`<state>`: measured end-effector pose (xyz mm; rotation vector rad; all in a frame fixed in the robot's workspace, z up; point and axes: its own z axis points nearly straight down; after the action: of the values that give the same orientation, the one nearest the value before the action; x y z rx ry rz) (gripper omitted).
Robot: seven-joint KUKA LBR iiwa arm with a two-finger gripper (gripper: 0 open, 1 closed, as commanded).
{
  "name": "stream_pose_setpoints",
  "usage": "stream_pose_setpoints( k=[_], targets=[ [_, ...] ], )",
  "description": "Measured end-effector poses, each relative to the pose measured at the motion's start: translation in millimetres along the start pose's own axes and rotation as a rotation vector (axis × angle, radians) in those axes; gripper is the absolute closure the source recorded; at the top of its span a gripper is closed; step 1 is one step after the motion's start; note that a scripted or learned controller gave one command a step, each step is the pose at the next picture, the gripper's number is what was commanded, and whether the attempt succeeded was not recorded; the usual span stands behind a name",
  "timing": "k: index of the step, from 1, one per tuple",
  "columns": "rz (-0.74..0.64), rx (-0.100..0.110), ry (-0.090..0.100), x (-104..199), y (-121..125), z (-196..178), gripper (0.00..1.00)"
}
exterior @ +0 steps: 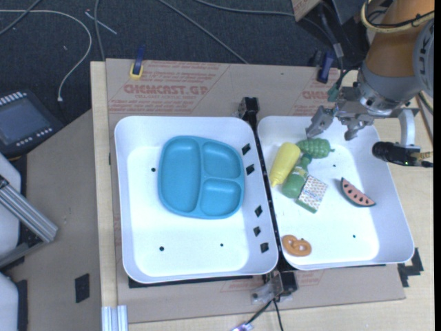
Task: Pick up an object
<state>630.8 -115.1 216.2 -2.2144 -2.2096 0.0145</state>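
Note:
My gripper [337, 125] hangs over the back of the right bin [386, 212], its two fingers spread apart with nothing between them. Just below and left of it lies a green bumpy toy [313, 147]. Beside that is a yellow bottle-shaped toy [284, 162], then a green block [295, 183] and a small patterned packet [313, 193]. A watermelon slice [355, 192] lies to the right, and a pretzel [296, 245] sits near the front left corner of that bin.
The left bin [138, 240] holds a blue divided plate [201, 176]. A black clamp row runs between the bins. The arm's grey and orange body [400, 33] fills the upper right. Cables lie behind the bench.

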Motion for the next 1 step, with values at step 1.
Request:
stream_pose_setpoints(
  k=[1],
  targets=[
    [-0.003,-0.015,-0.002,0.3,2.6,-8.9,0.0]
  ],
)
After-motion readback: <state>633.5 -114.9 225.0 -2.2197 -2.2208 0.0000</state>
